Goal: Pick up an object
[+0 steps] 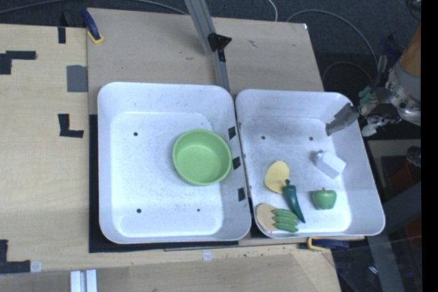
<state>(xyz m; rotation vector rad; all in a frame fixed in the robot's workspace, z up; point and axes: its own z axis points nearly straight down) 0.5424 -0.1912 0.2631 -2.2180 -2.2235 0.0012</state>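
Five small things lie in your right bin [356, 147], all toward its near half: a white block [329, 163], a green apple [324, 199], a yellow piece [276, 176], a dark green pepper [293, 199], and a tan piece with green stripes [276, 218]. Take the block as your landmark. The apple sits just nearer you than the block, apart from it. The yellow piece lies to the block's left, well clear of it, and the pepper touches the yellow piece's near edge, slanting toward the apple. The striped piece rests at the bin's near left corner, farthest from the block, with the pepper's tip just beside it.

Your gripper [340, 122] hangs beyond the block, over the bin's far right part, touching none of the objects. Whether its fingers are apart or together you cannot tell from this view; nothing shows between them.

Left of the block, across the divide, the left bin [123, 106] holds a green bowl [201, 157], upright.
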